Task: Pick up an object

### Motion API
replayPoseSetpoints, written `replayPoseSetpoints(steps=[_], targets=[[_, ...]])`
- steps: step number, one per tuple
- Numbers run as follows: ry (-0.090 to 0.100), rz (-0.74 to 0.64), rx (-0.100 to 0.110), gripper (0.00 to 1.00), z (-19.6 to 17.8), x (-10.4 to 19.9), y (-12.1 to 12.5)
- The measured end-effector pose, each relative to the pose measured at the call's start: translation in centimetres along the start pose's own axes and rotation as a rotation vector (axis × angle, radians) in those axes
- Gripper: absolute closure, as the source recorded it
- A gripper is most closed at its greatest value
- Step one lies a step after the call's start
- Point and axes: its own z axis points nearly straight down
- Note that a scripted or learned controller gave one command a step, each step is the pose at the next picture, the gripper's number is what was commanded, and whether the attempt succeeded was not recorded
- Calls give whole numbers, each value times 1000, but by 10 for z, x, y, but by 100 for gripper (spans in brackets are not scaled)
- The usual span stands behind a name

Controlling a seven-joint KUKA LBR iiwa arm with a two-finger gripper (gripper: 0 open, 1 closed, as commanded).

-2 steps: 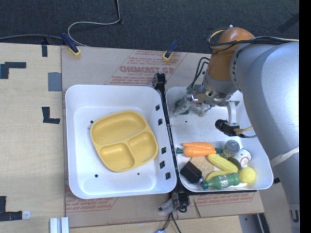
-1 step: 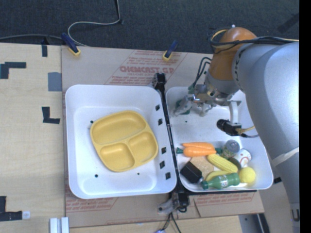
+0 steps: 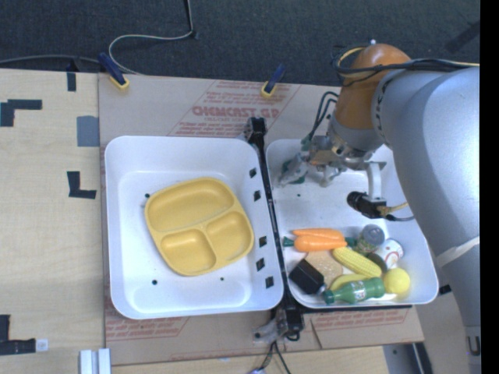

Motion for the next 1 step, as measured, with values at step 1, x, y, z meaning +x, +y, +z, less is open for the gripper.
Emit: replayPoseSetpoints(steps=[1], targets=[[-5,3,-2,0,0,3,0]])
